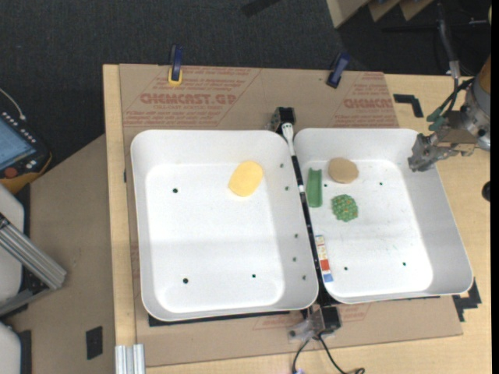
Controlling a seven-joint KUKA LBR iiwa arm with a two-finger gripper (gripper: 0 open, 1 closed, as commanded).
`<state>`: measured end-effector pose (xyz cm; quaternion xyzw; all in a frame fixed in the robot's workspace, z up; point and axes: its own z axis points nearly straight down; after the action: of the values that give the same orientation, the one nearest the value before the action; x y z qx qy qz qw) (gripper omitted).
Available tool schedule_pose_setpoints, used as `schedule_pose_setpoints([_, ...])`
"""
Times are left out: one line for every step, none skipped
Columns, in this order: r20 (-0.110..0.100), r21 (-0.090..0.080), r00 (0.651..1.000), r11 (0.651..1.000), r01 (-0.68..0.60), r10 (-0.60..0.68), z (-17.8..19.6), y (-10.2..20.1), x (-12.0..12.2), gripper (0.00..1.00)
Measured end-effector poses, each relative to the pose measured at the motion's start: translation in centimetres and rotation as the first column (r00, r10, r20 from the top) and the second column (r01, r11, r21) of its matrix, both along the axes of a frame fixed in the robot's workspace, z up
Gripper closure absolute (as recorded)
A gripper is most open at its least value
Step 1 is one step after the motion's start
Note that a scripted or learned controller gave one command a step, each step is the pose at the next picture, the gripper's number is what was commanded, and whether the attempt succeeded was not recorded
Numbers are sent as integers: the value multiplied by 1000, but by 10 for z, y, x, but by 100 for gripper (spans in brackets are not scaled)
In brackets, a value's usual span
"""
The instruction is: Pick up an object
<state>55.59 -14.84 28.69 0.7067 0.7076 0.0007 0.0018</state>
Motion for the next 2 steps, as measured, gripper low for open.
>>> schedule_pose_setpoints([-8,-1,1000,1000,12,-12,-15,-82,-57,100])
schedule_pose_setpoints([-8,6,1000,1000,-5,5,-26,8,-77,100])
